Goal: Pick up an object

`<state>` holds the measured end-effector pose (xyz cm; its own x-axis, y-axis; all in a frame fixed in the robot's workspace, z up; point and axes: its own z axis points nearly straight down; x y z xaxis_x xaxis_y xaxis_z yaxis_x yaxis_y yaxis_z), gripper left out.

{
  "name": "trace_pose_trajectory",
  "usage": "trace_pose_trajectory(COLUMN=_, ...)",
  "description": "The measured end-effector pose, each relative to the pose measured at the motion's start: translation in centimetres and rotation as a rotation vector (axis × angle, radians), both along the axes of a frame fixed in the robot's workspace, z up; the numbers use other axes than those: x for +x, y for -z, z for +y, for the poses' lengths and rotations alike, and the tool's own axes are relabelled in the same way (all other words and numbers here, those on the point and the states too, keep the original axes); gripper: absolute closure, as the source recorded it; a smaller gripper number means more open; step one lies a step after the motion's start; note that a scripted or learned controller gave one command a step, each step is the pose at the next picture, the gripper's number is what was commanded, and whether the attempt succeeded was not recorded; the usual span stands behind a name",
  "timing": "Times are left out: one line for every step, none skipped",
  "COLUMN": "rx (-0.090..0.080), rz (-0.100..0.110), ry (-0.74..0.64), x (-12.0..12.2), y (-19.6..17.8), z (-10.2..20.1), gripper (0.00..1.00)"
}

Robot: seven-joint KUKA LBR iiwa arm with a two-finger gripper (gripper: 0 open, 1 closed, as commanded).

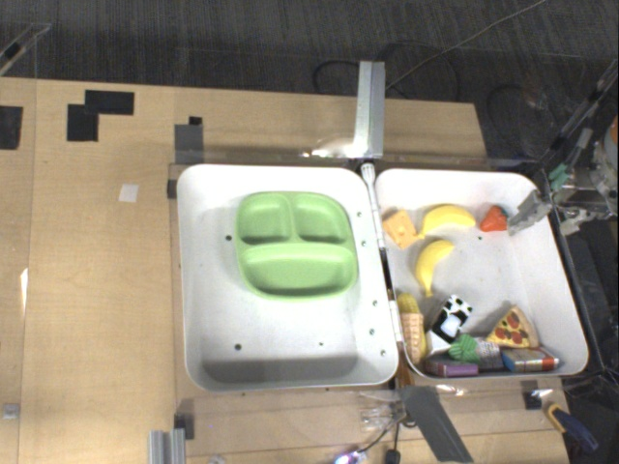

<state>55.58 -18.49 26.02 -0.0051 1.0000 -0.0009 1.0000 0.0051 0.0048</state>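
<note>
Hovering at the right bin's [571, 288] far corner, the gripper [530, 211] sits just beside the small red toy [494, 219], apparently lined up for it. Whether its tips are spread or closed, I cannot tell. Bananas [443, 218] and a pizza slice [514, 328] wait nearby; the green tray [294, 243] rests in the left bin.

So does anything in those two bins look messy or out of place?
Nothing looks spilled or broken. The green plate lies flat in the left bin; the toys in the right bin are jumbled along its near edge.
</note>
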Motion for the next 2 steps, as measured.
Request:
trace_pose_trajectory(rx=0.003, rz=0.002, ry=0.326, x=1.2, y=10.7, z=5.4, gripper=0.0)
trace_pose_trajectory(rx=-0.001, rz=-0.009, ry=-0.069, x=3.7, y=17.0, z=7.5, gripper=0.0)
